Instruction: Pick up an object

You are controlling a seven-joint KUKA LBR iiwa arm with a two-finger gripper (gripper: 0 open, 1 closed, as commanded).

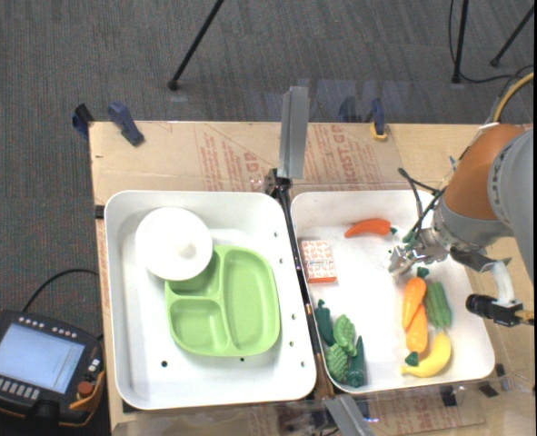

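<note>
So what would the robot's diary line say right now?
gripper: above carrot top, right bin | holding: nothing seen | banana: beside carrot

the grey arm with its orange band (495, 184) runs off the right edge, so most of it is cut away. the two-finger gripper (406, 260) is a small dark tangle of metal and cables, too fine to read. the round white bowl (174, 242) hides a corner of the green divided plastic tray (236, 302). the grey handheld screen pendant (36, 363) is clipped at the bottom left.
</note>
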